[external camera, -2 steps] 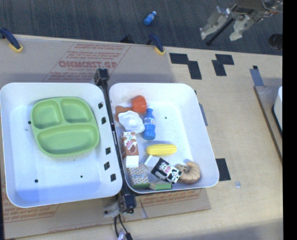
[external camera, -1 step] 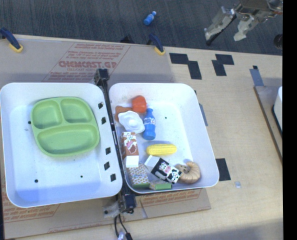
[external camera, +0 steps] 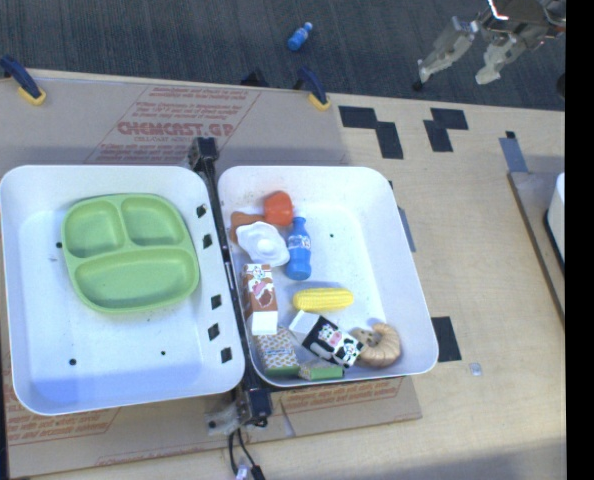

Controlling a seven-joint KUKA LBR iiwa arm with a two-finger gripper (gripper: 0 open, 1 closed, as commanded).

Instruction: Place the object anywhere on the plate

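You are looking at the start of the pick: the gripper [external camera: 469, 60] is hovering beyond the bench's far right corner, jaws spread and carrying nothing. The plate [external camera: 130, 252] is sitting in the left bin [external camera: 27, 368], toward its far side. The candidates are crowding the right bin [external camera: 397, 268] along its left wall and near edge: bottle [external camera: 298, 249], corn [external camera: 323, 299], croissant [external camera: 379, 343]. Next, I judge, you are needing a descent onto one isolated item.
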